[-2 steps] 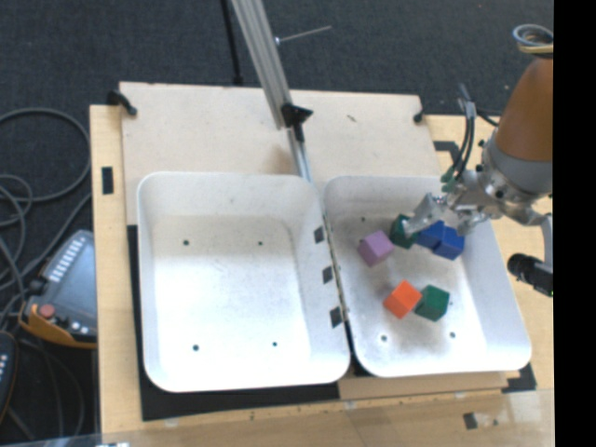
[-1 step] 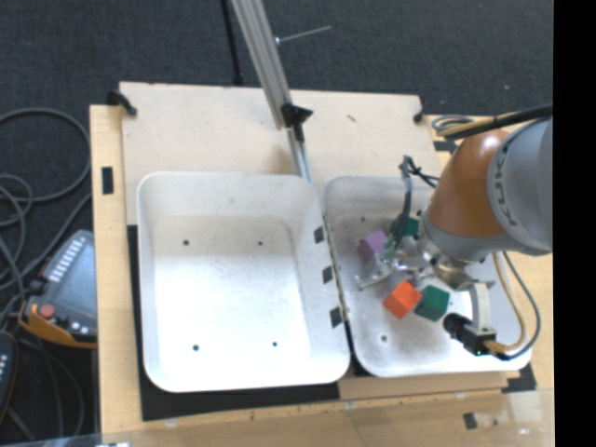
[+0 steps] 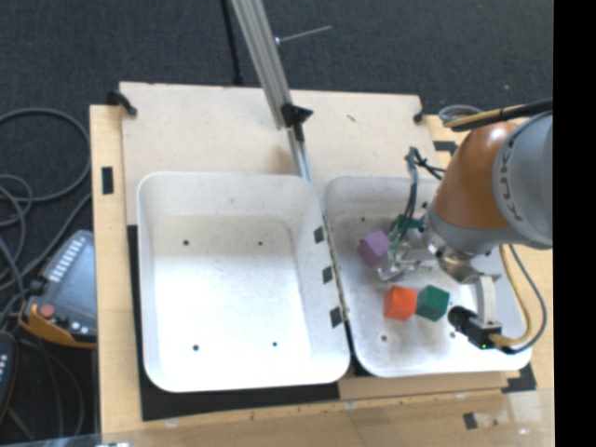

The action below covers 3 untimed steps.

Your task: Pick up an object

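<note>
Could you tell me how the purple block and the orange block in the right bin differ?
Colour: the purple block is pale lilac, while the orange block is bright orange-red.
Place: the purple block lies farther up the right bin, right beside the gripper; the orange block lies lower, apart from the gripper.
Neighbours: the orange block sits against a green block; the purple block touches no other block.
Both are small, cube-like and similar in size.

The arm [image 3: 494, 189] is cut by the right edge.
</note>
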Available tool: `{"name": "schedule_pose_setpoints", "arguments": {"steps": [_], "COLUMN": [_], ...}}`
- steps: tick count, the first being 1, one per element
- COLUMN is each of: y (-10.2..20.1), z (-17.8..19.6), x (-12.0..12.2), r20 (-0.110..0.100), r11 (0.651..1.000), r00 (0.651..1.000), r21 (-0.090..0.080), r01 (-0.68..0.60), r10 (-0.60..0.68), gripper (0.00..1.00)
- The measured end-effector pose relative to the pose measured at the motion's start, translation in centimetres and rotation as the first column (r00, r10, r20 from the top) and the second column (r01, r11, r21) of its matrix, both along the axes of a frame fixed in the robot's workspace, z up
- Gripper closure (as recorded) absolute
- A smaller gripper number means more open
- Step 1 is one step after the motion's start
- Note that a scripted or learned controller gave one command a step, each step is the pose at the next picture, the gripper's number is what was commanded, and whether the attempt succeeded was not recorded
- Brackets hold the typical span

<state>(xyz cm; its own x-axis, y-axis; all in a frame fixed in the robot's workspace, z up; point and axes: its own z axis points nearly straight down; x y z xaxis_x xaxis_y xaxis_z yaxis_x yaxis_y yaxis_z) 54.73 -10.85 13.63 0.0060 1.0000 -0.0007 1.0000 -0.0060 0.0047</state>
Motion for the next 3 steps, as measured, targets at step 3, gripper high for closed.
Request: {"name": "schedule_pose_setpoints", "arguments": {"steps": [3], "y": [0.4], "z": [-3.8], "x": [7.5], "r20": [0.002], "r11": [1.000], "r00": [1.000], "r21": [-0.002], "r01": [-0.010], "r10": [0.010], "gripper": [0.00]}}
